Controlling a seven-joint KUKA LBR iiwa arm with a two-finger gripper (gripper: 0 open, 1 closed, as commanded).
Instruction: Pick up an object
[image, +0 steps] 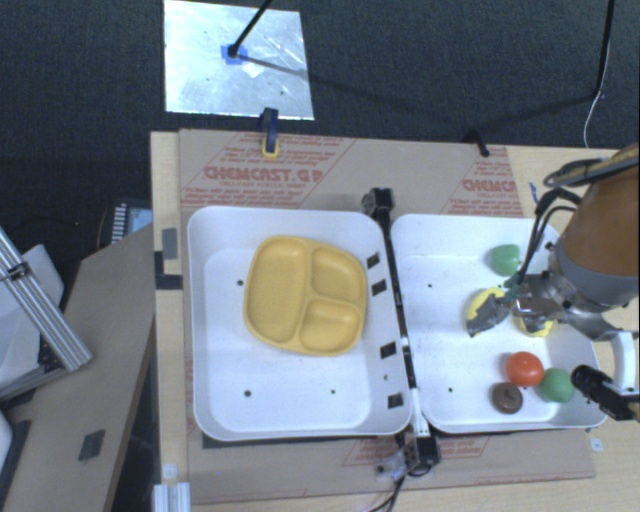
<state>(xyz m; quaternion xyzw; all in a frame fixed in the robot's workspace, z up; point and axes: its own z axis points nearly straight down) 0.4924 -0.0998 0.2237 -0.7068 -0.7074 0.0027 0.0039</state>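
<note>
Two smooth white plastic bins (210, 400) sit on a matt brown cardboard sheet (330, 170); a matt yellow plastic tray (303, 295) lies in one, and a crinkled, shiny foil sheet (237, 60) rests on dark carpet (70, 100).

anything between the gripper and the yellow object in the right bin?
Nothing visible. The gripper sits right over the yellow object in the right bin. The green ball, red ball and brown piece lie off to the sides.

Yellow divided tray (304, 294) in the left bin (215, 400), hand (487, 315) low over a yellow object (491, 297) in the right bin (445, 400), green, red, brown items nearby
</note>
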